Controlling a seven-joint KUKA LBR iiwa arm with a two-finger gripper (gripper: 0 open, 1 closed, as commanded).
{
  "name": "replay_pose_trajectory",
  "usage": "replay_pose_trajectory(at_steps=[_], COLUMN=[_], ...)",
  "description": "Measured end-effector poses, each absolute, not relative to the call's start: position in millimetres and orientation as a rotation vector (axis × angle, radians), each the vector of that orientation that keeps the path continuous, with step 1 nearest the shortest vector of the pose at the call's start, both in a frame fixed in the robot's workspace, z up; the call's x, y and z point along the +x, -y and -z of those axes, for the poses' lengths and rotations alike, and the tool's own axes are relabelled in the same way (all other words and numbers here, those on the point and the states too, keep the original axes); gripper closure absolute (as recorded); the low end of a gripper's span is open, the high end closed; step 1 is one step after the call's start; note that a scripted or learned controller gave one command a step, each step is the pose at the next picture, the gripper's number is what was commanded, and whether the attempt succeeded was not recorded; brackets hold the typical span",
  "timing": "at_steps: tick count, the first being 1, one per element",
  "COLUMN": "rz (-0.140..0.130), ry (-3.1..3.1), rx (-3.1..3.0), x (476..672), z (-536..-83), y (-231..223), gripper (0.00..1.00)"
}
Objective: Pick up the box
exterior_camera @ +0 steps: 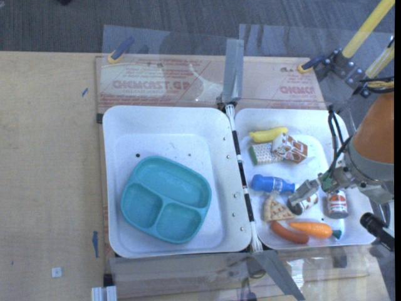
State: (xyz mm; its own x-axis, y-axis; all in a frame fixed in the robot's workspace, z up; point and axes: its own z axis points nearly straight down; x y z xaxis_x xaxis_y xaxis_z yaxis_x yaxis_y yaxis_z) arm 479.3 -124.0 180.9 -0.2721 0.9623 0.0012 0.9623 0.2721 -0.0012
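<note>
Scene: two white bins side by side on the tabletop (50, 168), and all the action is in the right bin (316, 127).
Left bin (119, 137): carries a teal divided plate (166, 198) and nothing to pick, so the arm has no business there.
Box: the small patterned box (289, 148) lies toward the back of the right bin, touching a green-checked piece (262, 153) on its left, with a yellow banana (268, 133) just behind that.
Arm: the grey arm with its orange band (379, 130) reaches in from the right, leaning down over the front half of the right bin.
Tool: the tool (301, 200) is low among the front clutter, near a pizza slice (276, 209) and just beside a small can (337, 203); nothing is visibly caught in it, and I cannot tell whether it is spread or closed.
Neighbours: a blue bottle (270, 184) lies between the tool and the box; a sausage (288, 232) and a carrot (311, 229) sit along the front edge.
Why it matters: the tool is apart from the box, toward the bin's front, so by my reading the pick is not made.
Next call: it would likely need to lift clear of the bottle and travel back toward the box, where the touching green piece could get nudged.
</note>
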Motion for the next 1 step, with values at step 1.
replay_pose_trajectory(at_steps=[1], rz=[0.001], ry=[2.466], rx=[-1.949], x=[538.4], z=[-99.8], y=[113.2], gripper=[0.0])
